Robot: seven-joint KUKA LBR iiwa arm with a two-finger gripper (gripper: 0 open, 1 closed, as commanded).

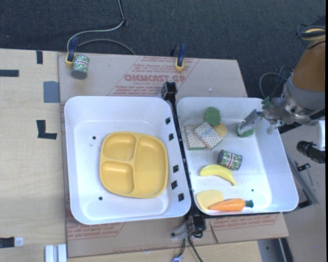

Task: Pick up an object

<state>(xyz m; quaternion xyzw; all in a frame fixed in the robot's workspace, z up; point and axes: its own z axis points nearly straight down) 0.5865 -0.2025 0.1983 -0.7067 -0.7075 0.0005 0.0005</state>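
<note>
The right bin [273, 168] holds several small objects. A green round piece [212, 115] lies at the back. Two checkered cracker-like squares [202, 136] sit in front of it, with a small yellow piece [222, 130] beside them. Toward the front are a green can [229, 160] on its side, a banana [217, 172], a yellow slice [206, 197] and an orange carrot [229, 204]. My gripper [250, 124] hangs low over the back right part of this bin, right of the yellow piece. A small green thing [245, 131] shows at its tip; whether it is gripped is unclear.
The left bin [82, 146] holds a yellow divided plate [134, 164]. A second small can [80, 66] stands on the cardboard behind the bins, near two clamps and a cable. The arm's orange band [311, 64] is at the right edge.
</note>
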